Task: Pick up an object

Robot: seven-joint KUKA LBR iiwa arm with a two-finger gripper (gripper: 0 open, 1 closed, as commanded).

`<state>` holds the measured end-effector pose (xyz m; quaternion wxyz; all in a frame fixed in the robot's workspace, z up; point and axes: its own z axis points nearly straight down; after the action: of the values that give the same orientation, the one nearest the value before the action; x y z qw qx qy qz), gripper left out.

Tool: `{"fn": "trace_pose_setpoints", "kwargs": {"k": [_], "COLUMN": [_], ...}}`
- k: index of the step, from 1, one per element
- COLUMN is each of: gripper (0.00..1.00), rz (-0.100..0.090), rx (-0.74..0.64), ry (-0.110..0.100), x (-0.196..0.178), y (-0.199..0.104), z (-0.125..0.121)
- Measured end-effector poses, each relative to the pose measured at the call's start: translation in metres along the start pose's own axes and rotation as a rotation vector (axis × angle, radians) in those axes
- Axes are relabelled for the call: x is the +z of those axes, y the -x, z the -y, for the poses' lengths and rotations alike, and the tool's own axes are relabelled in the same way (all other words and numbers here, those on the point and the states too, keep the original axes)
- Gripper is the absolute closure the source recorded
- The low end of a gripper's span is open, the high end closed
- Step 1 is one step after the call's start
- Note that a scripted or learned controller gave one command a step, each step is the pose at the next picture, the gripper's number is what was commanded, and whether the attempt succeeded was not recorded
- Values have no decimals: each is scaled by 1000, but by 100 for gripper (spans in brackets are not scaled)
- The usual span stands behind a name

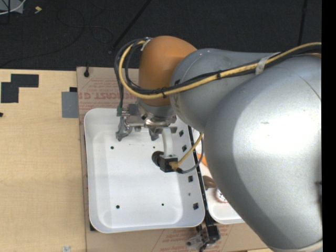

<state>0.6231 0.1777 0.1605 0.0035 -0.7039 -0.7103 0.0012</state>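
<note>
Two white bins, one arm, one gripper, two fingers. The left bin (97, 193) lies on the bench (37, 167), its floor bare white with a few small dark dots. The gripper (138, 134) hangs over that bin's far part, pointing down. Its fingers (121, 134) are spread apart with only bin floor showing between them, gripping nothing. The orange band (160, 62) sits above the wrist, and the grey arm (252, 130) reaches in from the right, covering most of the right bin (228, 216). Two objects peek out there at the arm's edge: a brown piece (209, 181) and a round pale piece (219, 196), too hidden to identify. Both are well apart from the fingers, to their right.
</note>
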Motion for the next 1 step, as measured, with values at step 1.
{"fn": "trace_pose_setpoints", "kwargs": {"k": [1], "gripper": [0], "rz": [3], "rx": [4], "ry": [1], "x": [41], "y": [-57], "z": [-7]}}
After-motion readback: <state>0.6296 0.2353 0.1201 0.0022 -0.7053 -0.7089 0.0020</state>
